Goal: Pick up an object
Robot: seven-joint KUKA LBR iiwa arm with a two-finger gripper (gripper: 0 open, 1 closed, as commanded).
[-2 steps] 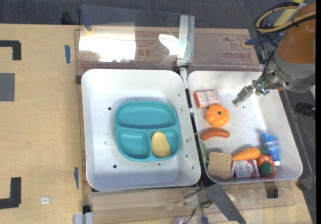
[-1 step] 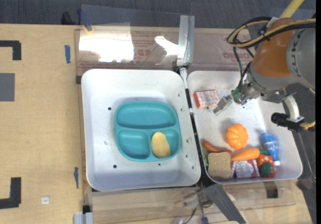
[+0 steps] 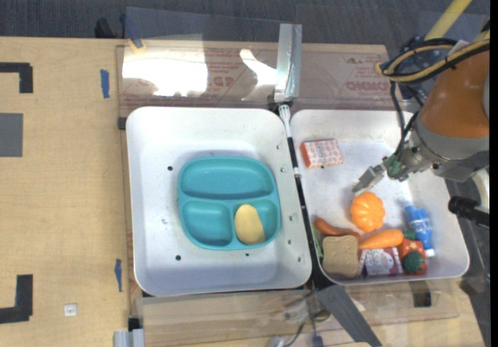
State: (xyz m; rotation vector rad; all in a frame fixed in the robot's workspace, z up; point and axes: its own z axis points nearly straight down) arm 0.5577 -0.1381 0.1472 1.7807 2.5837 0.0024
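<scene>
My gripper (image 3: 372,177) hangs over the right bin (image 3: 350,131), just above and slightly left of an orange toy pumpkin (image 3: 367,211), with nothing seen in it. Near the bin's front lie a carrot (image 3: 381,239), a bread slice (image 3: 340,254), a blue bottle (image 3: 418,225), a red and white packet (image 3: 380,262) and a red strawberry-like piece (image 3: 413,257). A red and white box (image 3: 321,152) sits at the back left of this bin.
The left bin (image 3: 148,182) holds a teal divided plate (image 3: 226,182) with a yellow potato-like piece (image 3: 249,223) in its front right compartment. A ridge (image 3: 294,182) separates the bins. The arm's orange band (image 3: 461,100) and cables (image 3: 408,61) hang at the right.
</scene>
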